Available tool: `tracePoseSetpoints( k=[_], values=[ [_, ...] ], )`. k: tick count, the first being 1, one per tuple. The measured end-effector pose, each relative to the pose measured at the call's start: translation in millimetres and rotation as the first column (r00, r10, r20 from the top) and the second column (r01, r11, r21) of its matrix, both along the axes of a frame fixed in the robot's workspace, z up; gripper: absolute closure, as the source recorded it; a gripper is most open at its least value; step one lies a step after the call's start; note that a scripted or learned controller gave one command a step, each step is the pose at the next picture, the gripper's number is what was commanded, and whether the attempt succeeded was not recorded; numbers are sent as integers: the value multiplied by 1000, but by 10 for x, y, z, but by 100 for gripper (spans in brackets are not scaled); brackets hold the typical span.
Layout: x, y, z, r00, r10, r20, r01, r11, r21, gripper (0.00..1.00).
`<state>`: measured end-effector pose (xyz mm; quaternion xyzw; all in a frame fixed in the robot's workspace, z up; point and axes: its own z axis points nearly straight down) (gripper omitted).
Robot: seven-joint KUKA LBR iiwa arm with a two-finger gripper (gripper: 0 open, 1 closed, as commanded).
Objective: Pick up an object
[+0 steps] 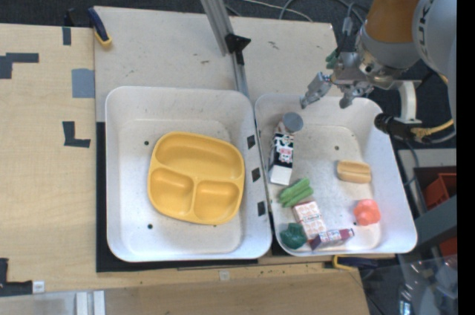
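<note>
No text, label or number is legible; the print on the small carton (283, 151) is blurred.

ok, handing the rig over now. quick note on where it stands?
Tool: open, nothing between its fingers, hovering over the far rim of the right bin.
Right bin holds the milk carton, green pods, bread roll, orange-red ball, snack packet, marker and teal piece.
Left bin: yellow divided plate.
Done: nothing picked yet.
Left: descend, grasp one object, lift.
</note>
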<state>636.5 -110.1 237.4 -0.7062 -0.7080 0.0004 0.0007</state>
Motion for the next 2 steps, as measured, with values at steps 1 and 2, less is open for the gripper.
tracePoseSetpoints(
  k=[1,2],
  values=[
    [0,0,0,1000,0,0,0,1000,0,0],
    [-63,26,-453,1000,0,-4,0,1000,-1,0]
  ],
)
